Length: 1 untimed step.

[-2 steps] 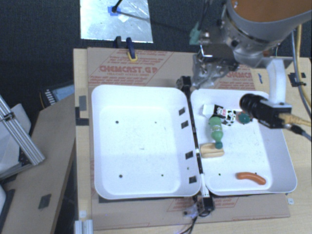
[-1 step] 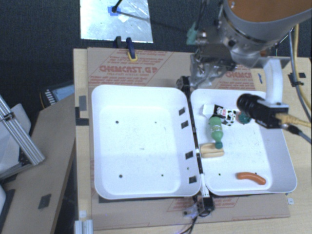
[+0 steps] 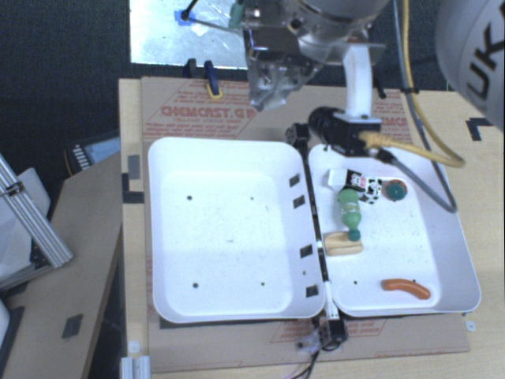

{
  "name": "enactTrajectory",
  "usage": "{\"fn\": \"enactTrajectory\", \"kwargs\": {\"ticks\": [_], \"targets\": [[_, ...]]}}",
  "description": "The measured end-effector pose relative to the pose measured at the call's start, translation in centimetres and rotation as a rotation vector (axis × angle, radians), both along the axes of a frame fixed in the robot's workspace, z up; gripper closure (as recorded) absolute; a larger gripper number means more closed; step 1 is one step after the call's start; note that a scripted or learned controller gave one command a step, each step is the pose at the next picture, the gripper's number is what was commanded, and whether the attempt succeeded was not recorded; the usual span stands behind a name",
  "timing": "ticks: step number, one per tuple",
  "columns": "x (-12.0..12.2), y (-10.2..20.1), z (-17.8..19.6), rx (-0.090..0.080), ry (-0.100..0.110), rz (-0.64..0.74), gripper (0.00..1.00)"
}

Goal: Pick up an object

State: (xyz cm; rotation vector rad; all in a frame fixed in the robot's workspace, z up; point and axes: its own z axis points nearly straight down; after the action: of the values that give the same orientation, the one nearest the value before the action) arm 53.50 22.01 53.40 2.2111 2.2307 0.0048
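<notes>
Hand (image 3: 268, 93) hangs above the bins, grip blurred, perhaps nothing held; green bottle (image 3: 349, 210) touches wooden block (image 3: 343, 245).

Grey arm (image 3: 331, 6) entering at upper right, claw (image 3: 268, 93) hanging blurred, pointing down, grasp unclear

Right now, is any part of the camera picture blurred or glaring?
Camera view: the gripper and arm at the top look soft and blurred; the bright panel at top left glares; the right bin and its orange sausage-shaped toy read sharp.
</notes>
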Motion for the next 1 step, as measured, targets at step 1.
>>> {"fn": "enactTrajectory", "kwargs": {"ticks": [1], "targets": [[-0.14, -0.35, 0.11, 0.0, 0.0, -0.004, 0.0]]}}
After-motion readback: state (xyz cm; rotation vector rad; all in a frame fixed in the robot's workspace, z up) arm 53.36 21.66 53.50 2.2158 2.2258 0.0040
